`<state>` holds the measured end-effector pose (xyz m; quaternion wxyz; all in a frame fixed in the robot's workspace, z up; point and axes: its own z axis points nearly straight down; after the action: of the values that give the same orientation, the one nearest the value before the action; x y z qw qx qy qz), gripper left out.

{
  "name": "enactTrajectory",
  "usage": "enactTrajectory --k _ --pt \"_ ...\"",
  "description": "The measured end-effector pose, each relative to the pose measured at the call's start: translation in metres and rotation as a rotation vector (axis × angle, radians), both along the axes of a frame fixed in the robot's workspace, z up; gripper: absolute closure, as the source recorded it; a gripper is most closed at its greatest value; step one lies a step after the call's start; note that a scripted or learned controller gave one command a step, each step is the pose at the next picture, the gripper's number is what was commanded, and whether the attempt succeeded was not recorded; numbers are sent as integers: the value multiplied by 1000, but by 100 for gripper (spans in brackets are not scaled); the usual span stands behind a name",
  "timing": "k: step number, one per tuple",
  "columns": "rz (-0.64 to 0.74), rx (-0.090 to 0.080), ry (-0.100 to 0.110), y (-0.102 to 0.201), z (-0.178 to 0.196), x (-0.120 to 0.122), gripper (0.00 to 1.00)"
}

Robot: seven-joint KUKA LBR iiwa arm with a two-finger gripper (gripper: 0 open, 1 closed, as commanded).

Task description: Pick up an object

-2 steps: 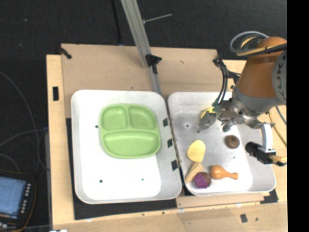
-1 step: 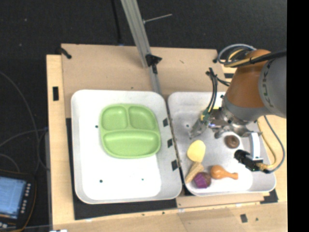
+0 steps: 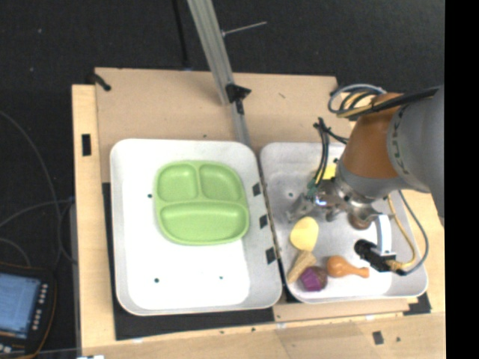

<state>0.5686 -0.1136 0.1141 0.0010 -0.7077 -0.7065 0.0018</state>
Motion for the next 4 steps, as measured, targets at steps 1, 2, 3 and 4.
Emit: enactTrajectory --k 1,2,3,4 --pt "-6 0 -7 -1 14 2 100" --pt "-3 -2 -11 -12 73 2 100" --pt "4 -1 -12 -14 124 4 100" --pt "8 2 -6 40 116 6 100"
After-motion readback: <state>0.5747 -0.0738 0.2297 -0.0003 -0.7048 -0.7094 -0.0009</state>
